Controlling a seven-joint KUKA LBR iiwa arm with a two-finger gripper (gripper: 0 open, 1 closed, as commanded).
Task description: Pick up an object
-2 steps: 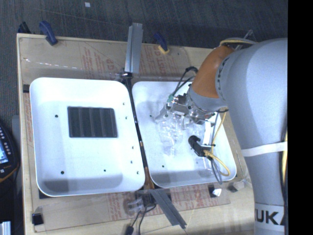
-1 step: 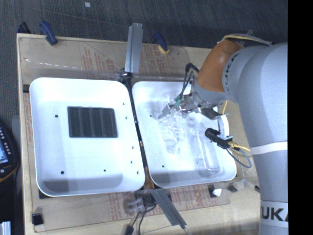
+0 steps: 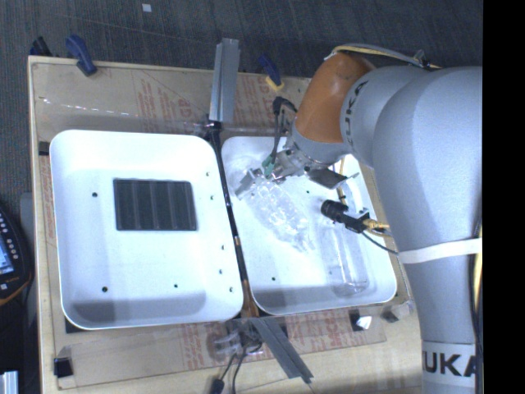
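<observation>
Reaching into the right bin (image 3: 271, 302); hand (image 3: 275, 164) over clear bottles (image 3: 283, 208); grip state unclear.

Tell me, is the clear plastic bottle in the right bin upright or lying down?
Lying down: the clear plastic bottle stretches lengthwise across the right bin's floor.

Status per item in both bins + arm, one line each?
Left bin: holds a dark ribbed panel lying flat near its middle.
Right bin: holds clear plastic items.
Clear crinkled bottle: lying on its side.
Clear tube: lying flat near the right wall.
Arm: reaching over the right bin's far end.
</observation>
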